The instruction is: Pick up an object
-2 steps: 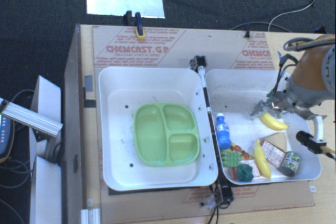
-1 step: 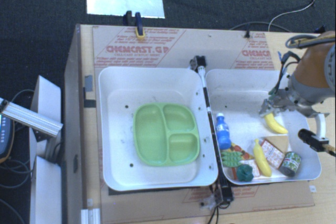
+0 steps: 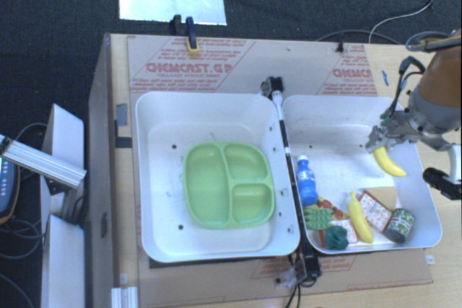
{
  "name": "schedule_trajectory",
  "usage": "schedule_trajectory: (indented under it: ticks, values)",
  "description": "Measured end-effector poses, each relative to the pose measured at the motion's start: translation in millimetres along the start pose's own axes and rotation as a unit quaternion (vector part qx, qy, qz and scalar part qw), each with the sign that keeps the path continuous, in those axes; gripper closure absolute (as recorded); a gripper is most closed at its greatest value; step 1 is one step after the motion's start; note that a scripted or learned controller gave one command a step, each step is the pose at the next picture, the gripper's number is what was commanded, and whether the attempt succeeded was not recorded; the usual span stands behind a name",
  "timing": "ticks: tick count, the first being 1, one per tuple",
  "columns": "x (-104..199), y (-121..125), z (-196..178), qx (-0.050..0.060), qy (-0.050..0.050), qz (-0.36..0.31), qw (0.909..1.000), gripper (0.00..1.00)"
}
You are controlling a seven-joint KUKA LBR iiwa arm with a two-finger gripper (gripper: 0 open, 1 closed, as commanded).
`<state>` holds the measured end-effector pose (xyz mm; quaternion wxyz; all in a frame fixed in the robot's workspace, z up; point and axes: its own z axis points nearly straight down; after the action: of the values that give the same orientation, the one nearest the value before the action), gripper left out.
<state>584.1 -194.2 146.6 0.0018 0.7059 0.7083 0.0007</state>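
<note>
- Banana [image 3: 390, 162]: in the right bin [image 3: 339, 115], its upper end between the jaws of the gripper [image 3: 380, 143], which grip it.
- Second banana [image 3: 360, 217], blue bottle [image 3: 306, 182], small can [image 3: 399, 223]: nearer the right bin's front edge.
- Green divided plate [image 3: 229, 185]: in the left bin [image 3: 166, 119].

Grey arm [image 3: 433, 108] w/ orange band, black cable, metal hand [image 3: 384, 138].

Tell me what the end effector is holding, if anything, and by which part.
The end effector appears to grip a yellow banana by its upper end, over the right bin. The rest of the fruit hangs free below, towards the lower right.
</note>
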Motion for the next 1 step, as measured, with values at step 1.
schedule_trajectory:
  ticks: [1]
  values:
    - [14.0,75.5,-49.3,-0.001,0.000,-0.001,1.0000,1.00]
